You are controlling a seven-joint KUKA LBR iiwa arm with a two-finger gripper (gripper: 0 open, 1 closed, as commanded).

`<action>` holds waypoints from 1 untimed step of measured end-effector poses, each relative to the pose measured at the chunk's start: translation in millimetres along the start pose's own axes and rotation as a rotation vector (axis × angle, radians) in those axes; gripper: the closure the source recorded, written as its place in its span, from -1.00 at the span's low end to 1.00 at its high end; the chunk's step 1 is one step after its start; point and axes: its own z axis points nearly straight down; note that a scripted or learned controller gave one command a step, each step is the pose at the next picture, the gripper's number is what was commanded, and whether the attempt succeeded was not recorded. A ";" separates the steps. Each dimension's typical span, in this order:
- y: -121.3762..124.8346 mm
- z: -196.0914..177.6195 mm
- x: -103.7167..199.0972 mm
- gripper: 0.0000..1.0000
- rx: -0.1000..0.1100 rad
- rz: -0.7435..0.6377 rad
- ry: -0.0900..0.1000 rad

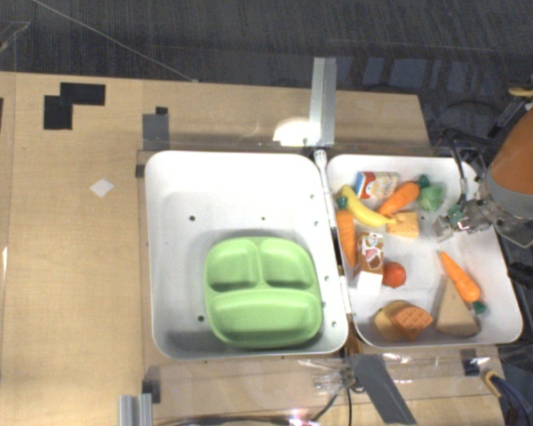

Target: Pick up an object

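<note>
Two shallow white bins sit side by side on the wooden bench (62,264). The left bin (173,193) holds a green divided tray (263,292), lying flat toward its near side with three compartments facing up.

The right bin (506,313) carries a scatter of toy food. A yellow banana (362,209) lies near the far left corner, with a small red-and-white carton (377,185) just behind it. A carrot (400,197) rests at a slant beside the banana, and a green leafy piece (431,194) lies just to its right. A second carrot (346,235) lies along the left wall, next to a small printed packet (370,253). A red tomato (393,275) sits near the middle, a third carrot (460,279) lies diagonally toward the right side, and a waffle-patterned pastry (407,318) sits at the near edge beside a tan wedge (455,319) (perhaps bread or cheese; hard to tell).

The arm (526,162) enters from the right, its orange band showing at the frame edge. The gripper (459,220) hovers over the right bin's far right part, near the leafy piece and above the third carrot. How wide the claw stands cannot be told from this angle, and nothing visibly sits in it.
</note>
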 end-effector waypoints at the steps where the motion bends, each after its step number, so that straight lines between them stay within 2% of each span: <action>1: 86.0 -25.2 -20.4 1.00 0.012 -0.021 0.003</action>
